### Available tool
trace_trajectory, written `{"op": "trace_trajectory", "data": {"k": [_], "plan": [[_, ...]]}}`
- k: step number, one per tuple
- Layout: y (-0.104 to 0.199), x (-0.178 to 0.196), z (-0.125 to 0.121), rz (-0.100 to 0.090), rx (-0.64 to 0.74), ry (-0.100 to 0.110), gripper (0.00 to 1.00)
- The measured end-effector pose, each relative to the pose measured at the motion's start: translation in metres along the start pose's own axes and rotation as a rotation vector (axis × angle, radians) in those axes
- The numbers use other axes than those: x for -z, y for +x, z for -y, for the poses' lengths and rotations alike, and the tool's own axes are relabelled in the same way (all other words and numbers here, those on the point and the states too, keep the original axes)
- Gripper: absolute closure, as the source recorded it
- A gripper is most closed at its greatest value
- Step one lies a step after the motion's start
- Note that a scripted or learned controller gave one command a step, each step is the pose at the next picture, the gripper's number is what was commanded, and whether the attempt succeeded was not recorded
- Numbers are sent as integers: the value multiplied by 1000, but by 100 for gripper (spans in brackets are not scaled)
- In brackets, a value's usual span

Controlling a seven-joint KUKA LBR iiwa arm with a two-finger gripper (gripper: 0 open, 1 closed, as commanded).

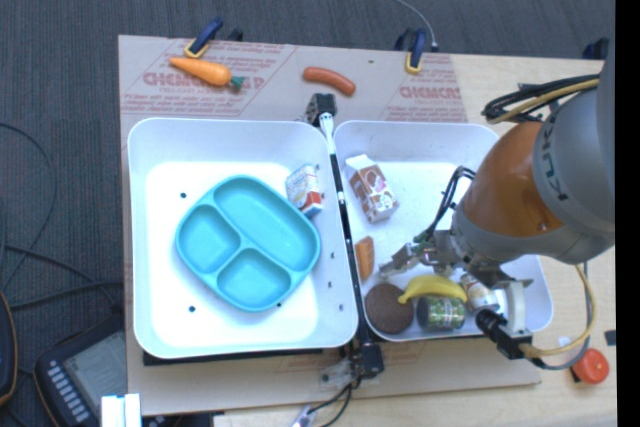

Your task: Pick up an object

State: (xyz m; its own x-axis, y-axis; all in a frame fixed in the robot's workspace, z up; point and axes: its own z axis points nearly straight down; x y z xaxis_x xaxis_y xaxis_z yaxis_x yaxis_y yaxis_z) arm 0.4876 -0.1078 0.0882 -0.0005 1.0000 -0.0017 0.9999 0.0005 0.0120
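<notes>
The banana (432, 289) lies near the front of the right bin (470, 137), touching a green jar (441, 313) and just beside a brown cookie (388, 307). The claw (425, 253) hovers just above the banana. I cannot tell how the claw is set. It looks like the reaching step. Next, I think, it must go down and pinch 1 thing.

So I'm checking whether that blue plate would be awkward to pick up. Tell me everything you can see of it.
The blue plate is a light blue tray with rounded corners, seemingly plastic, split by raised ridges into three compartments, none holding food. It lies flat and turned at a slant on the floor of the left bin. A small red and white carton sits at its upper right rim, possibly touching it.
</notes>
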Motion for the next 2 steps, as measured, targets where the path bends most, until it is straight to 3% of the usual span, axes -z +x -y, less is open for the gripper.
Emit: {"op": "trace_trajectory", "data": {"k": [2], "plan": [[9, 0, 0, 6, -3, -1, 0]]}}
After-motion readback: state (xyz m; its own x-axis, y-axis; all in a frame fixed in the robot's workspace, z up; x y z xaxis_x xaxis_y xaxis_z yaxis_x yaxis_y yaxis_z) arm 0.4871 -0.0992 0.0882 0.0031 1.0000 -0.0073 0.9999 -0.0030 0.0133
